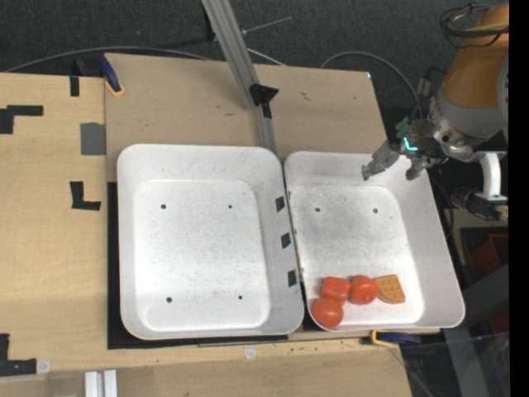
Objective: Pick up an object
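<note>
three round red pieces [335, 298], tan wedge [389, 289] – speckled bin [413, 222]

Two white bins [132, 222], three red tomatoes [335, 288], and one orange cracker [390, 289].

Gripper [395, 165] hangs over right bin's [430, 222] far rim; apparently three red objects [339, 298] near front.

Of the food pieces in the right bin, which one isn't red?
The tan cracker-like piece, rightmost in the cluster at the right bin's near edge. The three beside it are red.
</note>
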`<state>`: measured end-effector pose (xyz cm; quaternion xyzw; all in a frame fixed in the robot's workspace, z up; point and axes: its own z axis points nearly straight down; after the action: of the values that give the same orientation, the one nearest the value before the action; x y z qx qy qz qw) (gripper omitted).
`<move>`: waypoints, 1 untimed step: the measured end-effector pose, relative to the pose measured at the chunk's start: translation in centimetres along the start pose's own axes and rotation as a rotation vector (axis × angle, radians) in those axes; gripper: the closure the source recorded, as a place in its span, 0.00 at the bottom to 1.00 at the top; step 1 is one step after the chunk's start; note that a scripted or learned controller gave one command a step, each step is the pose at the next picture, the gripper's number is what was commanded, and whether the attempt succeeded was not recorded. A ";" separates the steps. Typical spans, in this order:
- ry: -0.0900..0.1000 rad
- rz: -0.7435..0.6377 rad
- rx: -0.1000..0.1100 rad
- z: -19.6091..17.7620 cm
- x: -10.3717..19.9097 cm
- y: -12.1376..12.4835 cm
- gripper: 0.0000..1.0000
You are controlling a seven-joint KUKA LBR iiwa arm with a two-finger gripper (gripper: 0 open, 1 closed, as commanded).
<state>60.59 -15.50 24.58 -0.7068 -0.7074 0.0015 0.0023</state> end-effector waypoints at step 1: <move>-0.001 -0.001 -0.004 -0.2 0.0 0.1 0.00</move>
<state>60.68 -15.49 24.83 -0.7064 -0.7078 0.0003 0.0003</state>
